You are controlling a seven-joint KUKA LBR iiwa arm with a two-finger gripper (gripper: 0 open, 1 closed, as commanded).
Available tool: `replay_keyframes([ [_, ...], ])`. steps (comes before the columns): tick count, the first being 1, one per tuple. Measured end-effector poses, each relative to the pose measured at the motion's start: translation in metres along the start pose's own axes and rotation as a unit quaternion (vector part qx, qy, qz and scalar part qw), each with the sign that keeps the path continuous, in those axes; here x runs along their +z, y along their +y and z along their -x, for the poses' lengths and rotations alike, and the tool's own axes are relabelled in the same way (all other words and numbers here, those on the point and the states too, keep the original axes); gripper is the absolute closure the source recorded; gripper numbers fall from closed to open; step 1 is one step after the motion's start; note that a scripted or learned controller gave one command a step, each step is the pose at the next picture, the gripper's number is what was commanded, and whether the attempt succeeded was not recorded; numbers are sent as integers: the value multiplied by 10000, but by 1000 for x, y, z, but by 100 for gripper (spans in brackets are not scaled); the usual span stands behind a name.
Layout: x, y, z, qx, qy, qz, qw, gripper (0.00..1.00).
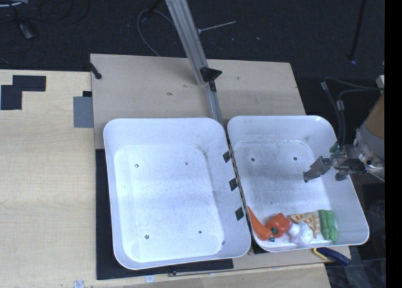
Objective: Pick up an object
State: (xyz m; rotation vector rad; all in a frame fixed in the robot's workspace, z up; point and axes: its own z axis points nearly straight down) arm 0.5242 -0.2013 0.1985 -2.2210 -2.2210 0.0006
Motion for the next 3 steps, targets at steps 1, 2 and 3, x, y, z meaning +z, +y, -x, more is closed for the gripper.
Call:
replay_keyframes([
  [1, -75, 15, -69, -28, 1, 34, 10000, 0],
  [2, -15, 27, -138, -25, 6, -23, 10000, 0],
  [3, -152, 38, -191, -11, 3, 34, 10000, 0],
])
